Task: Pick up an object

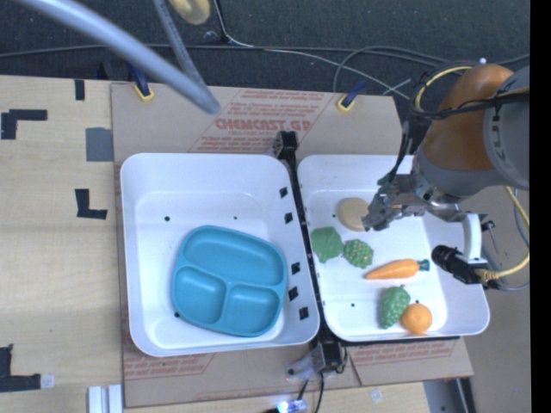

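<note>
Objects sit in the right bin (456,323), six of them, and the gripper (377,216) hangs low over that bin's upper middle. How far it is open I cannot tell, and nothing shows between its fingers. Just to its left, almost touching, lies one beige oval piece (350,213). Below and left sit two green pieces side by side, a leafy one (326,243) hard by the divider (297,231) and a knobbly one (358,252). Straight below the gripper lies one carrot (394,270), tip pointing left. Further below, near the bin's front rim, one more green piece (393,306) touches one orange fruit (417,318). Bare white floor lies above the gripper, toward the bin's far wall. Well to the left, the left bin (142,188) holds one blue divided tray (229,280), with bare floor around it.
</note>
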`<state>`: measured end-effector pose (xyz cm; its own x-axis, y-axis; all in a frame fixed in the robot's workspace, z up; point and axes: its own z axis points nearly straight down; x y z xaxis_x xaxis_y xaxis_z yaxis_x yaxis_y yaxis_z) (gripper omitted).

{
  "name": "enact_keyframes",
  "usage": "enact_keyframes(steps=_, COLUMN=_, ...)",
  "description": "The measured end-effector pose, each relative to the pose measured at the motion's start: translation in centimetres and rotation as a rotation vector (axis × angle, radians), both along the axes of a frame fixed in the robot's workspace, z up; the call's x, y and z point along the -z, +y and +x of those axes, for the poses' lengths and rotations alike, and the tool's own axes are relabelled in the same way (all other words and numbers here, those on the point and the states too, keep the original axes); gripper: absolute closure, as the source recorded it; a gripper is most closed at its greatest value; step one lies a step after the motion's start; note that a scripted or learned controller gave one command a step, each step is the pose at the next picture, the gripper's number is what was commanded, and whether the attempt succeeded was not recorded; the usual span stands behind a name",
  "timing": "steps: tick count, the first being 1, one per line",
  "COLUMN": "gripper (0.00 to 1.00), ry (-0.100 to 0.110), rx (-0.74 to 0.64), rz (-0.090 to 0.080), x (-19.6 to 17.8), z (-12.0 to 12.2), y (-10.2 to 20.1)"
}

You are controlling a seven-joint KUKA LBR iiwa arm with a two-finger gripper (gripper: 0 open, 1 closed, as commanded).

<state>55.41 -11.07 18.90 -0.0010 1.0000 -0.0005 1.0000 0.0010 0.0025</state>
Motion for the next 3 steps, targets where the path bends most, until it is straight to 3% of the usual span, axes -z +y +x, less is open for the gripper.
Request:
enact_keyframes(steps=1, gripper=1.0, ry=0.0, rx=0.0, rz=0.0, x=-3.1, z=0.1, y=0.0)
enact_keyframes(steps=3, gripper=1.0, ry=0.005, rx=-0.005, rz=0.001, x=-2.0, z=0.9, y=10.0)
